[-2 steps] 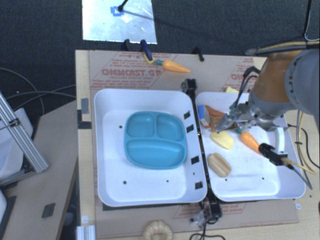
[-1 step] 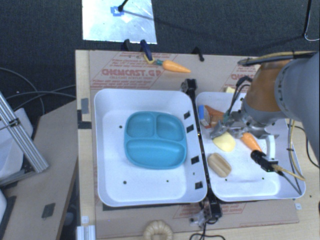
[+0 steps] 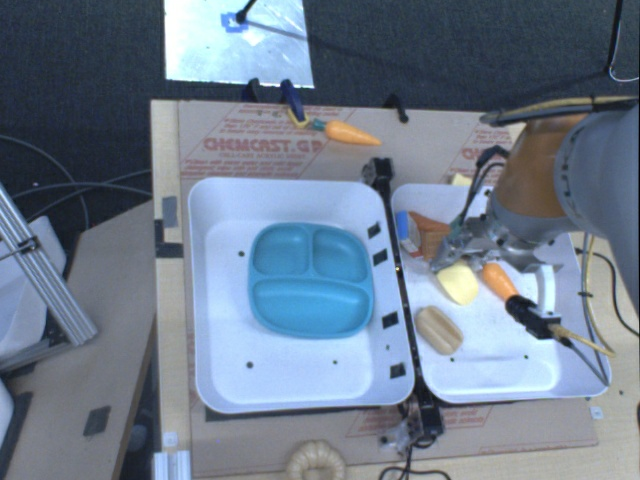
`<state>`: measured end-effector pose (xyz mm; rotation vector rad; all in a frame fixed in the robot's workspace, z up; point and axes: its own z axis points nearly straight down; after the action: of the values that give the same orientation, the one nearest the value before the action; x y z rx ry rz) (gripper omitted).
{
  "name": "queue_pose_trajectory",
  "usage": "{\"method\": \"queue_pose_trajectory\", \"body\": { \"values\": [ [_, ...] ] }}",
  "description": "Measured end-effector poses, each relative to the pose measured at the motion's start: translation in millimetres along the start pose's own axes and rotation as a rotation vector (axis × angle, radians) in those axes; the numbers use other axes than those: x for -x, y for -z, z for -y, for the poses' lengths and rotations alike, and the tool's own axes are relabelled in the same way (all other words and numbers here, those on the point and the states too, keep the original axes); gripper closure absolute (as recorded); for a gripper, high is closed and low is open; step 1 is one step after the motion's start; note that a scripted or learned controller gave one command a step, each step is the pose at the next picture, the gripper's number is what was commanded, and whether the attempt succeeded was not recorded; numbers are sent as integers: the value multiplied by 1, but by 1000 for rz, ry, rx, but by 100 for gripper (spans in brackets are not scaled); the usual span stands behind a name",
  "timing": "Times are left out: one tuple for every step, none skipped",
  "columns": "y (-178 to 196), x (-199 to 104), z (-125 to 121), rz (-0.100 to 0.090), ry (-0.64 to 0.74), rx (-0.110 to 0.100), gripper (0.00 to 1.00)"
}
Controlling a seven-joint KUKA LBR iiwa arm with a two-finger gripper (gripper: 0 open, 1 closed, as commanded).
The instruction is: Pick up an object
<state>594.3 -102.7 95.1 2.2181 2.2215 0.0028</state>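
two shallow white plastic bins are seen side by side on a brown cardboard-covered bench. the left bin holds a smooth blue plate, rounded at its corners and moulded into three compartments. the right bin holds several pieces: a pale yellow rounded block, a tan oval bread-like piece with a matte surface near the front, a slim orange carrot-shaped piece, a brownish-orange piece near the back left corner, and a small blue-and-white item against the dividing wall. the grey arm with its orange band is seen reaching in from the right, with the gripper low over the right bin, just above and touching or nearly touching the yellow block. whether the jaws are apart or together cannot be told; nothing is seen between them. a second orange carrot, tapered and glossy, lies on the cardboard behind the bins. a reflective silver sheet lies on the dark floor beyond.
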Motion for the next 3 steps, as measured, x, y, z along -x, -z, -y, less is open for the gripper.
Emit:
{"method": "queue_pose_trajectory", "body": {
  "values": [
    [45, -4, -5, 0, 3, 2, 100],
    [108, -2, -3, 1, 3, 4, 100],
    [131, -3, -4, 0, 3, 1, 100]
  ]
}}
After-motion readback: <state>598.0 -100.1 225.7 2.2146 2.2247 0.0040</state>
